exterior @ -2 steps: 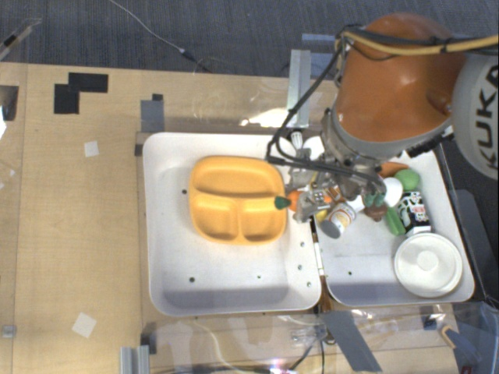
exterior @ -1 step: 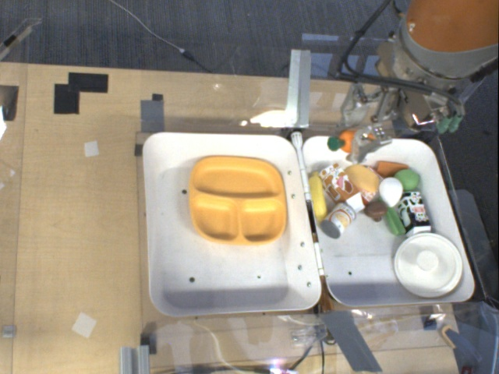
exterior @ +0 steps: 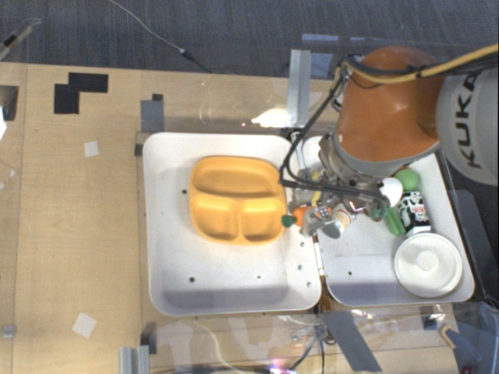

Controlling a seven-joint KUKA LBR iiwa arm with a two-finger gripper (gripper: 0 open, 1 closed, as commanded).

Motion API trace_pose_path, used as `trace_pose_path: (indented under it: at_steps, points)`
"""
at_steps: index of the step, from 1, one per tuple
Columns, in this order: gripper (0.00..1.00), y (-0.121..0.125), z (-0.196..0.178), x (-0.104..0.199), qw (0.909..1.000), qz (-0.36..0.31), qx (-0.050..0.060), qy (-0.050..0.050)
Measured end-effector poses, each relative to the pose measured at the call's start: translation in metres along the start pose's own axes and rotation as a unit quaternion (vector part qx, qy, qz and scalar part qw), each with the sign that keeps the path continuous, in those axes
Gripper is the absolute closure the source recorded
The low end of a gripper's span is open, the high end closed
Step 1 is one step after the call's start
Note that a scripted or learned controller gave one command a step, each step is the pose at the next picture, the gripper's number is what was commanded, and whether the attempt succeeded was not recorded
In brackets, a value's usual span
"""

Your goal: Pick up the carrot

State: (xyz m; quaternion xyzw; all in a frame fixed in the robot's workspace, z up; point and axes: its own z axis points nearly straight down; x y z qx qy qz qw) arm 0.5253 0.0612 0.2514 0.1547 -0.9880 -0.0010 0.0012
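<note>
The carrot [exterior: 296, 212] is a small orange piece with a green end, lying at the seam between the two bins, just off the right edge of the yellow plate [exterior: 234, 201]. My gripper [exterior: 321, 218] hangs right beside it, on its right, under the orange-banded wrist [exterior: 386, 111]. Cables and metal parts crowd the spot where gripper and carrot meet, so whether they touch is unclear. The wrist hides the upper part of the right bin [exterior: 366, 283].
The yellow divided plate lies in the left bin [exterior: 171, 255]. In the right bin a white bowl [exterior: 426, 263] sits at the front right, with a green item [exterior: 407, 180], a dark green piece [exterior: 394, 218] and a small black-and-white bottle [exterior: 415, 211] behind it.
</note>
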Motion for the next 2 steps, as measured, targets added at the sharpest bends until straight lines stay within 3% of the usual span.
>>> trace_pose_path:
  at_steps: [1, 2]
  points:
    - [1.0, 0.042, 0.068, 0.009, 0.9744, -0.225, 0.001, -0.003]
    - [1.0, 0.026, 0.025, 0.02, 0.9253, -0.379, 0.003, -0.006]
